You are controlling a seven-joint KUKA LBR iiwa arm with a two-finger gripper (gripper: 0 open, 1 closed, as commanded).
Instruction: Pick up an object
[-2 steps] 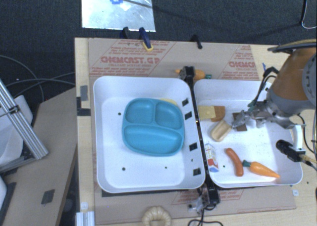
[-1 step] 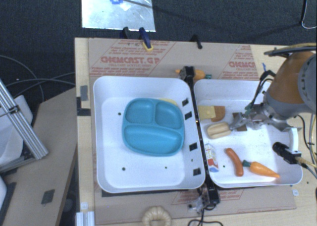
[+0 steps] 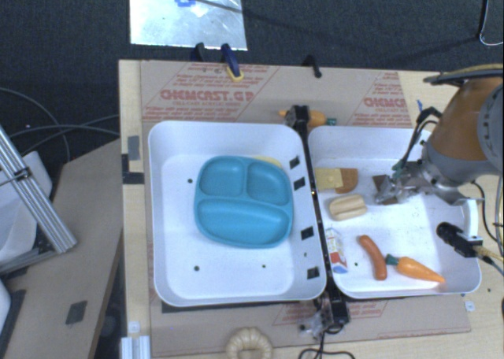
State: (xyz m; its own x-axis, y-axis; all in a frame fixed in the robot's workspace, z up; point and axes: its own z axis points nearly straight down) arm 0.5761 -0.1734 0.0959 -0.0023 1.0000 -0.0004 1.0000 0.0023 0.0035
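Two bins [image 3: 165, 216]; gripper [image 3: 386, 191] low near bread roll [image 3: 347, 207].

Blue divided plate [image 3: 241, 201] in left bin [image 3: 169, 216], tool [image 3: 387, 190] low in right bin [image 3: 453, 283], perhaps touching nothing

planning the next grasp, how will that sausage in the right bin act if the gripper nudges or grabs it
The sausage is a rounded cylinder lying flat on the right bin floor, so a side nudge would probably roll it, perhaps toward the carrot beside it. Its surface looks smooth and glossy, so it may slip between fingers. It looks like a toy, likely light and fairly stiff.
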